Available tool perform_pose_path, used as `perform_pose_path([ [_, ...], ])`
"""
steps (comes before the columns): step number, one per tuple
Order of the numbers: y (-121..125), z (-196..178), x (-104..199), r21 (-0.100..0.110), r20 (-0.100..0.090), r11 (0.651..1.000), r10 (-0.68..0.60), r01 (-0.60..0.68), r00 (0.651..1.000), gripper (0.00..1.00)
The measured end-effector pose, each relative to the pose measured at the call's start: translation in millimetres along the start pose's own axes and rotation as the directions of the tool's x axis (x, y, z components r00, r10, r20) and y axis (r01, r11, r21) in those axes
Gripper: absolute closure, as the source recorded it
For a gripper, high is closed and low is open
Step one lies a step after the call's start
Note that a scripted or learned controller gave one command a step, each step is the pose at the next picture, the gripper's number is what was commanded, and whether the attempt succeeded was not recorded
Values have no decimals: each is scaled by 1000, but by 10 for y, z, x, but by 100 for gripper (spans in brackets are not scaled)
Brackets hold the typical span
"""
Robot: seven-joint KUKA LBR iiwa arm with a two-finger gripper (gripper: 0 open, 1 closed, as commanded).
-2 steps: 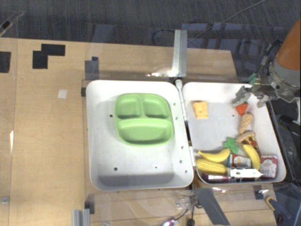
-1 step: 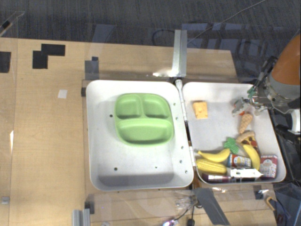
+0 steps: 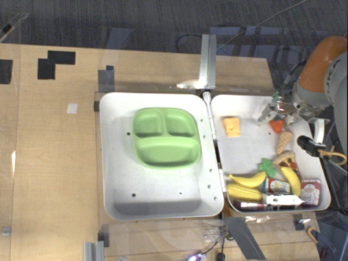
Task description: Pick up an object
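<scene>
My gripper [image 3: 277, 114] hangs over the far right part of the right bin [image 3: 244, 151], at the end of the grey arm with the orange band [image 3: 321, 64]. A small red-orange object [image 3: 277, 126] lies directly under it; whether it is gripped I cannot tell. Just in front of that lies a tan cone-shaped toy [image 3: 284, 141]. A yellow-orange block [image 3: 231, 127] sits alone to the left of the gripper, near the bin's divider.
Along the right bin's near edge lie bananas [image 3: 247, 179], a corn cob [image 3: 243, 192], a small can [image 3: 277, 186], a red box [image 3: 310, 192] and a white marker [image 3: 280, 202]. The left bin [image 3: 117, 194] holds a green divided plate [image 3: 165, 136].
</scene>
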State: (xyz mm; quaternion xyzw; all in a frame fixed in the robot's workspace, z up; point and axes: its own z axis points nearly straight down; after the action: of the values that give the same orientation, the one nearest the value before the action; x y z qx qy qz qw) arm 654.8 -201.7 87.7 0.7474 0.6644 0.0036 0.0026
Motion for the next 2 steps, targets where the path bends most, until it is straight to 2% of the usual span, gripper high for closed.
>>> perform_pose_path([
  [1,-180,-131,-7,2,2,981,-196,196,981,0],
  [2,-153,-264,7,-6,4,980,-198,198,980,100],
])
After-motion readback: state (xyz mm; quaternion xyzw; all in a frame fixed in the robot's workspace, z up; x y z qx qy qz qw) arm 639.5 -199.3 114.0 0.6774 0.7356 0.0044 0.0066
